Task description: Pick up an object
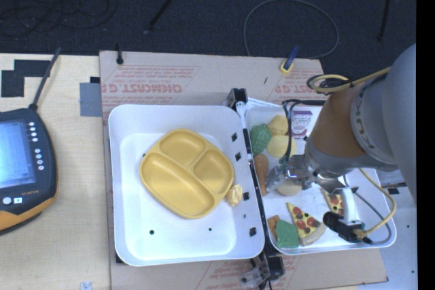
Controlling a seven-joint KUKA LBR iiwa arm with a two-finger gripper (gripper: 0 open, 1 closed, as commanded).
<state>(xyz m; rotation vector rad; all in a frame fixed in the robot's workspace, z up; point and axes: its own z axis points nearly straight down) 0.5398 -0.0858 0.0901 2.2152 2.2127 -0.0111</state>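
Observation:
My gripper (285, 177) is low inside the right bin (380, 241), near its left side, with the grey and orange arm covering the bin's right half. Toy foods lie around it: a green piece (260, 138) and two yellow pieces (278, 125) (277, 145) just behind it, and an orange carrot-like piece (262, 166) to its left. A pale piece (291, 188) sits right under the gripper, partly hidden. In front lie a pizza slice (304, 219) and a green piece (287, 235).
The left bin (129, 214) holds a yellow divided plate (187, 172) and a small yellow piece (234, 195) by the wall between the bins. A small red and yellow piece (334, 201) lies beside the arm. A handheld controller (20, 163) rests at the far left.

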